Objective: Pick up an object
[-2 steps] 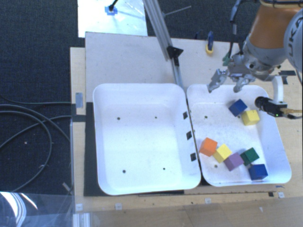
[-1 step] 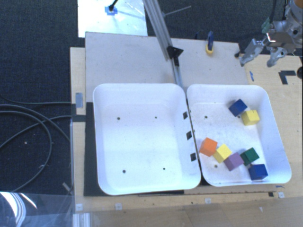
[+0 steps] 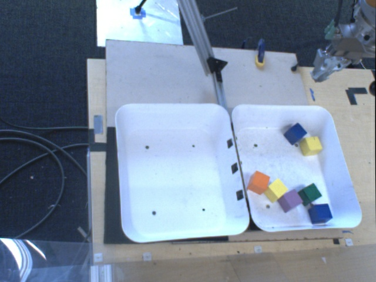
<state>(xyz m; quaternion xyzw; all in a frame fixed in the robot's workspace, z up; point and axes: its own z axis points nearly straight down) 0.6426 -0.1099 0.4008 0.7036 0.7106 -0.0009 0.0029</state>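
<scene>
Blocks lie scattered in the right bin (image 3: 343, 157), seven of them. Near its far side a blue block (image 3: 295, 133) sits touching or just beside a yellow block (image 3: 311, 145). Toward the near side a cluster runs in a loose row: an orange block (image 3: 258, 183), a second yellow block (image 3: 276, 190) against it, a purple block (image 3: 289, 200), a green block (image 3: 309, 193), and a second blue block (image 3: 319, 213) nearest the front wall. The left bin (image 3: 126, 157) stands beside the right one, their walls touching along the middle. The pincer (image 3: 326, 68) hangs at the upper right, over the tabletop (image 3: 170, 69) beyond the right bin's far corner, well apart from every block; whether it is released or clenched cannot be told, and nothing is seen in it
</scene>
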